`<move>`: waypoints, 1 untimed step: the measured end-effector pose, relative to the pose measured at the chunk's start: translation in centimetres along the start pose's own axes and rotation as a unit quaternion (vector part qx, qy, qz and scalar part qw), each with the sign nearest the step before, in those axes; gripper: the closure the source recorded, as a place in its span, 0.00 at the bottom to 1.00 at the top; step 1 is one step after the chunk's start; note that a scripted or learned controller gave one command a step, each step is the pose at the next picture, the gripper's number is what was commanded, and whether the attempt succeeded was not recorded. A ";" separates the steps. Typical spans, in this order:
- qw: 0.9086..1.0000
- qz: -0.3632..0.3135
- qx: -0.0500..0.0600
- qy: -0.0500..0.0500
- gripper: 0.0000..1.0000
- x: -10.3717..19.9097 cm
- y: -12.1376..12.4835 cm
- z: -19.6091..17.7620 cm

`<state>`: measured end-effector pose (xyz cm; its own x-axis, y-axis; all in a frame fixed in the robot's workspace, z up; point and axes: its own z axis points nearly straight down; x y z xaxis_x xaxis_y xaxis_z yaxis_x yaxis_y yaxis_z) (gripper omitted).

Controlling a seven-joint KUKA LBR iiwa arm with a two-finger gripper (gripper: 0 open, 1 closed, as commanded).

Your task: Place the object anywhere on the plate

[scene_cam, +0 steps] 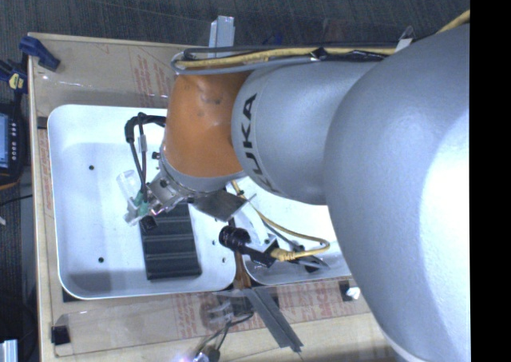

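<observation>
Now, operator, read these against the left bin.
Left bin (64, 192): you see a shallow white tray holding a dark ribbed block (169, 244) near its lower right corner, and a small clear, glassy object (128, 183) just up and left of that block.
Right bin (275, 276): only its lower left corner shows, beside the left bin, with a yellow cable (299, 247) over it.
Writing: you can read "UKA" on the grey arm (319, 129), past the orange band (200, 129).
Gripper (148, 204): it sits over the left bin, at the block's upper end; you cannot tell how far its claw is parted, nor whether it grips anything.
Plate: hidden or unclear.
</observation>
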<state>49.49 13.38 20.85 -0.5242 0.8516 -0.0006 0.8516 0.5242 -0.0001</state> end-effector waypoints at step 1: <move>1.000 0.013 0.003 0.000 1.00 4.1 7.1 5.2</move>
<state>53.41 20.56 15.68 -0.5017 0.8650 0.0001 0.8650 0.5017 -0.0064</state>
